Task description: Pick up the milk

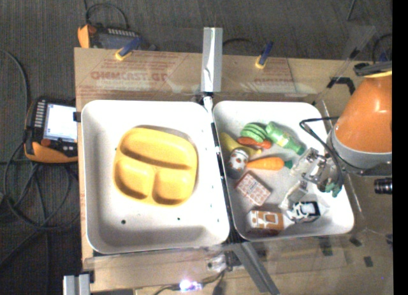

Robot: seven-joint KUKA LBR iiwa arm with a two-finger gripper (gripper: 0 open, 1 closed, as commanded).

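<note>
While my gripper [311,176] hangs low over the right bin [341,223] near the milk [305,211], I cannot tell its state.

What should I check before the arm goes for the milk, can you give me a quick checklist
1. Milk carton in view, near the front right of the right bin: ok.
2. Gripper over the right bin, just above the milk carton: ok.
3. Gripper open or shut: cannot tell.
4. Milk carton held: not ok, nothing shows between the fingers.
5. Room around the milk carton: the brown box lies close on its left, touching or not cannot tell.
6. Carrot and waffle lie apart from the milk carton: ok.
</note>
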